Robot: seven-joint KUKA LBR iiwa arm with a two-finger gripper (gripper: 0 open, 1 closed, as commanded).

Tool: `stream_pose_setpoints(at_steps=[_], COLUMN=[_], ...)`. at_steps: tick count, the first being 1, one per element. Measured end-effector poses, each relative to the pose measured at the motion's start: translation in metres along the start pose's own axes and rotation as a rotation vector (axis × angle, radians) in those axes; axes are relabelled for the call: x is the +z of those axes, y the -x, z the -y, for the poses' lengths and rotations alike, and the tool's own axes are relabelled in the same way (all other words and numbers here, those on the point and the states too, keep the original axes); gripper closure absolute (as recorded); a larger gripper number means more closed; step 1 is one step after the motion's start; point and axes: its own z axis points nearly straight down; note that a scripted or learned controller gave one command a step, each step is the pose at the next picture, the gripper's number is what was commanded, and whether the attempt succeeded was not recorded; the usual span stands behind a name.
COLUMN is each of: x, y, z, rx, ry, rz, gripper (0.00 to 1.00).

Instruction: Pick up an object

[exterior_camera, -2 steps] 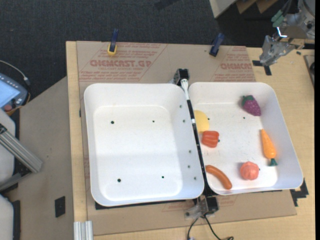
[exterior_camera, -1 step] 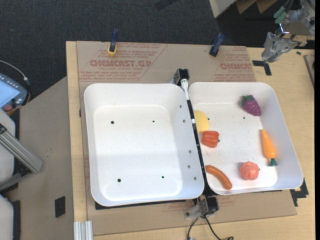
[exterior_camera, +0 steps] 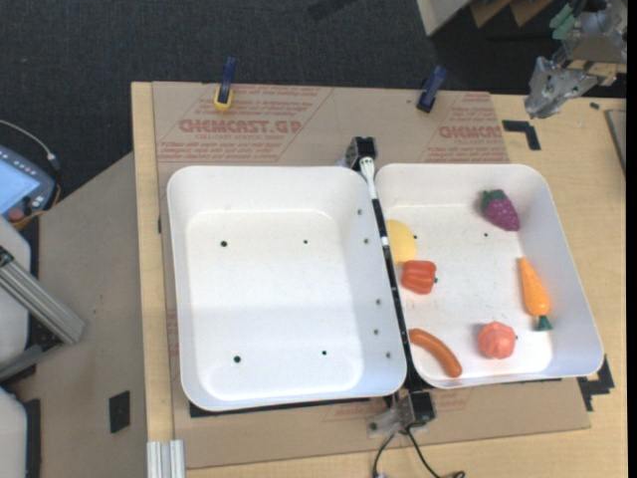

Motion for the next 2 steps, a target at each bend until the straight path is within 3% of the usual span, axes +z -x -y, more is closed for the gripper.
stream_pose_setpoints(at_steps=[2], x=[-0.021], y=[0.000], z=[-0.002], rx=[-0.001], ry=[0.008], rz=[0.004], gripper=[1.00])
